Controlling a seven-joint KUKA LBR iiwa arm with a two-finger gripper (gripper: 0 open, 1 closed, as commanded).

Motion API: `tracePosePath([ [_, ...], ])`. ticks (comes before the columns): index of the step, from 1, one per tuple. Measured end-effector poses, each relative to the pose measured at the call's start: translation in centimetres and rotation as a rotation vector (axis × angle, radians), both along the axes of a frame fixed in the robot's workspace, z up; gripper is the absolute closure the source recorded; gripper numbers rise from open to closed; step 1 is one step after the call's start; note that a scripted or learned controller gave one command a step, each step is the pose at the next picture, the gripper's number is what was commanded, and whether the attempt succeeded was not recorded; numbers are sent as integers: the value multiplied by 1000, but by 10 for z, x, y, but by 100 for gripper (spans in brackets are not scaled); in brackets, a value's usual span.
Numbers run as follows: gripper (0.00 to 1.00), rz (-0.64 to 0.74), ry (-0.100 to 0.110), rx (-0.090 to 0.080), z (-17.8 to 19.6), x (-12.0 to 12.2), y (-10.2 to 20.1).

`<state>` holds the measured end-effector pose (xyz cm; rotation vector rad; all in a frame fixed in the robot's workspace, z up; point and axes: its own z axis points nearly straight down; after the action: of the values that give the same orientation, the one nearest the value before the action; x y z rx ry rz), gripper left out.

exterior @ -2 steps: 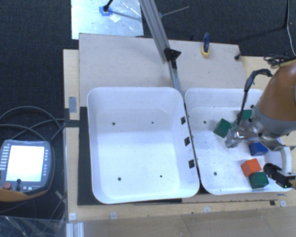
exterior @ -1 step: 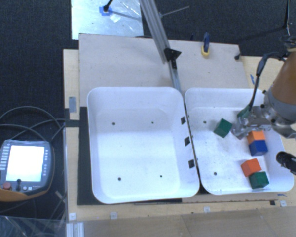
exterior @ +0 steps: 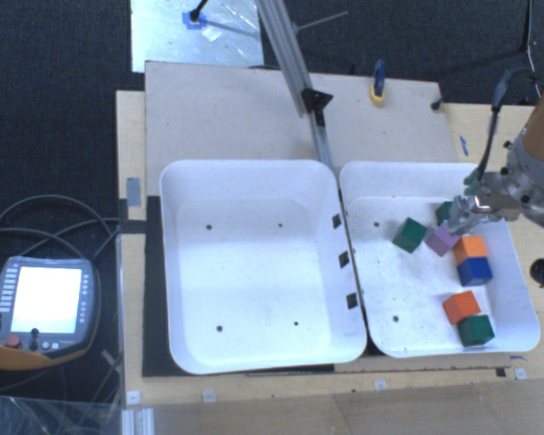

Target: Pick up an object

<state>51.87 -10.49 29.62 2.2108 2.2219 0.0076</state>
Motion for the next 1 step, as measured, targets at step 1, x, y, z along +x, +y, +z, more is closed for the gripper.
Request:
tracePosePath([
  [1, 100, 6, 5, 3, -5, 25, 55],
])
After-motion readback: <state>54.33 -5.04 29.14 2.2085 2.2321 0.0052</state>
